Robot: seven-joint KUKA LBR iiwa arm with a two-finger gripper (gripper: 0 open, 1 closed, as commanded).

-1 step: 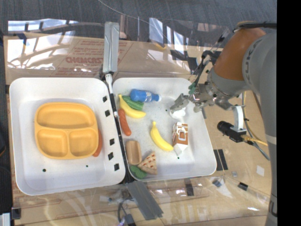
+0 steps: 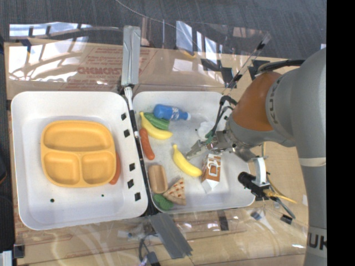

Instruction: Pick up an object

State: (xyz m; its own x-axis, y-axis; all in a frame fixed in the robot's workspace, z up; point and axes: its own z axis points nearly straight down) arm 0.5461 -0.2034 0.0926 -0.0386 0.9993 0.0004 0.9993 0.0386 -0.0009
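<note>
Fingers (image 2: 195, 148) of the gripper (image 2: 198, 147) look closed on nothing, just beside the banana (image 2: 186, 163) in the right bin (image 2: 244, 199).

Hand (image 2: 198, 147) above banana (image 2: 186, 162)

Two white bins sit side by side: the left bin (image 2: 28, 204) and the right bin (image 2: 233, 195).

The left bin holds one yellow divided tray (image 2: 77, 152) with three compartments, and one orange sausage (image 2: 115, 170) against the tray's right edge.

The right bin holds two bananas: one (image 2: 157, 131) near the bin's upper left, one (image 2: 186, 162) at its middle. It also holds one blue bottle (image 2: 168, 113), one more orange sausage (image 2: 147, 144), one bread roll (image 2: 157, 177), one waffle wedge (image 2: 176, 192), one green vegetable (image 2: 162, 202) and one orange-and-white packet (image 2: 212, 169).
</note>
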